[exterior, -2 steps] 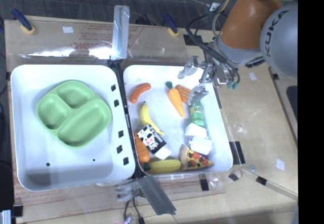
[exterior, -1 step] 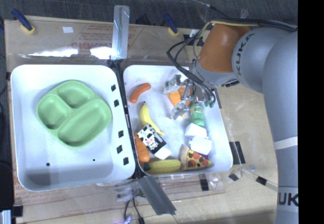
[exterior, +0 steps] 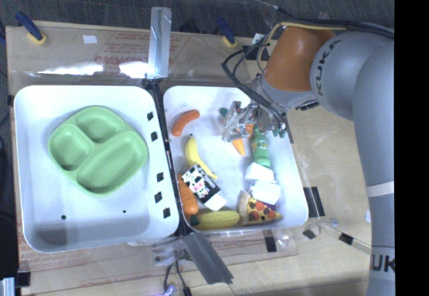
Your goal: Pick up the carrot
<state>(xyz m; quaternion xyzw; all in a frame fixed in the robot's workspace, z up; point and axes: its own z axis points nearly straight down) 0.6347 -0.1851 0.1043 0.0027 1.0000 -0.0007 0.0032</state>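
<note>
The carrot (exterior: 240,145) is a small orange cone in the upper middle of the right bin (exterior: 212,102), its tip pointing toward the front. My gripper (exterior: 236,124) is down in that bin, directly over the carrot's thick end and touching or nearly touching it. The metal of the gripper hides the carrot's upper part. Whether the carrot is held is not visible.
A green bottle (exterior: 260,148) lies just right of the carrot. An orange sausage (exterior: 186,120), a banana (exterior: 194,154), a cow-patterned carton (exterior: 200,184), white blocks (exterior: 263,182), a pizza slice (exterior: 260,211) and corn (exterior: 216,219) share that bin. The left bin (exterior: 40,221) holds a green divided plate (exterior: 99,149).
</note>
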